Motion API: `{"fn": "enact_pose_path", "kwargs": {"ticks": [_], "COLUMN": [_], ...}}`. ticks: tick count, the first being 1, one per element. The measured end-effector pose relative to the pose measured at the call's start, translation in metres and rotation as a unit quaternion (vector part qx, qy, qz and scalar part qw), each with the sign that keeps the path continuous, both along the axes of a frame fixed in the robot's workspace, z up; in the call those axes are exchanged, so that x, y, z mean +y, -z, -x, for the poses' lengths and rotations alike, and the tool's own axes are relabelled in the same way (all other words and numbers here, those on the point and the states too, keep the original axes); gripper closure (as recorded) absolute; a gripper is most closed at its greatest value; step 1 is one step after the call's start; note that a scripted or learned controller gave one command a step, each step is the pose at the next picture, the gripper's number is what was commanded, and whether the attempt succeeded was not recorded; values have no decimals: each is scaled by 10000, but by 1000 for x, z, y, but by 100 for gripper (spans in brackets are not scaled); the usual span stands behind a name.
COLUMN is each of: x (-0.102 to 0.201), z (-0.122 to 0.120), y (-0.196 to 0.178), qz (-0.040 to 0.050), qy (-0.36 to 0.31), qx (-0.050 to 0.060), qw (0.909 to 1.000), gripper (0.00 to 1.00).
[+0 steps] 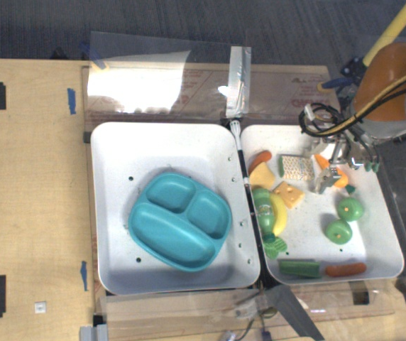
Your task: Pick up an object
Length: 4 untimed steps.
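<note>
Gripper (328,178) is lowered into the upper right part of the right-hand shallow white bin (387,258), metal fingers pointing down; whether they are apart or closed cannot be told, and nothing is seen held between them. Small orange carrot-like piece (340,179) lies touching or just beside the fingertips. Grey-and-green textured block (294,166) sits just left of the gripper. Two round green toy fruits (350,209) (338,231) lie below it, near each other. Yellow toy banana (280,216) and yellow cheese wedge (289,193) lie toward the bin's left side. Left-hand shallow white bin (111,190) holds a teal plastic divided plate (180,220), well apart from the gripper
</note>
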<state>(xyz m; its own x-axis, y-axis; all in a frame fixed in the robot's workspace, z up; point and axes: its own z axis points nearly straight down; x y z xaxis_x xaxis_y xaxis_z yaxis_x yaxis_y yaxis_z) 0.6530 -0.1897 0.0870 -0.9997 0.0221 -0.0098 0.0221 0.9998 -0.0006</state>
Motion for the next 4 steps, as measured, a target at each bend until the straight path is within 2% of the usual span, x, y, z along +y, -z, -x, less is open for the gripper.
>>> {"fn": "enact_pose_path", "kwargs": {"ticks": [1, 2, 3, 4], "x": [15, 16, 56, -27], "z": [27, 22, 25, 8], "y": [-1, -16, -160, -232], "qz": [-6, 9, 12, 30], "qy": [232, 226, -159, -1580], "qx": [9, -71, -57, -19], "qw": [9997, 9997, 9999, 9874], "gripper": [0, 100, 100, 100]}}
